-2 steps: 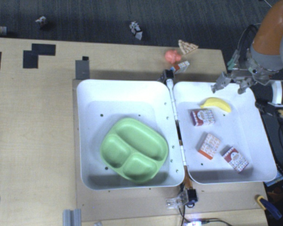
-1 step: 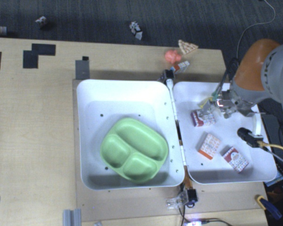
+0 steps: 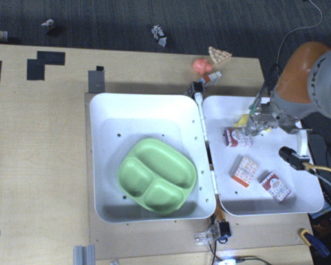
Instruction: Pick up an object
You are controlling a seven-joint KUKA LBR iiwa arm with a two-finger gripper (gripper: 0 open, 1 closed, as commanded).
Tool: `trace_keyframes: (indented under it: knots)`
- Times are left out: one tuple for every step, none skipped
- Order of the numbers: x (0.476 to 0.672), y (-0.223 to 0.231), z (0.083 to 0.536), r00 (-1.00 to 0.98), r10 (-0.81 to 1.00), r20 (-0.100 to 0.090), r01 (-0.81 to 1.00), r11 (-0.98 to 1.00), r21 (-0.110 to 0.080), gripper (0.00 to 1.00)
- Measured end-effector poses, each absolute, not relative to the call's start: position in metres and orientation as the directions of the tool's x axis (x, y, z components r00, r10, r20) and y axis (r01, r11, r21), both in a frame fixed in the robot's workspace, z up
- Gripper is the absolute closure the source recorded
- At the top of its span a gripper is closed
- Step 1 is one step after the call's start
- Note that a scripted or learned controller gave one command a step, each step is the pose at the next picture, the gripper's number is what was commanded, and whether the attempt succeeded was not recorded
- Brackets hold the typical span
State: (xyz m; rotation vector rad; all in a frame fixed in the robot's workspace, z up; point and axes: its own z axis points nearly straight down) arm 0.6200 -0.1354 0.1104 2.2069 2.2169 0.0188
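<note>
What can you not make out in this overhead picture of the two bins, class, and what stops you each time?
- Hand: too small and cluttered in the camera view to tell whether it is open or shut.
- Yellow object: partly covered by the hand, so its shape is unclear.
- Red-and-white packet: print too small to read.
- Arm: cut off by the right edge.

Smooth matt green plastic tray [image 3: 156, 175], glossy white plastic bins [image 3: 145, 105], pale wood bench [image 3: 38, 164]
</note>
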Motion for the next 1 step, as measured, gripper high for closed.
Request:
trace_keyframes:
  knots:
    - [0.6199, -0.1353, 0.1102, -0.005, 1.0, -0.001, 1.0, 0.005, 0.017, 0.0]
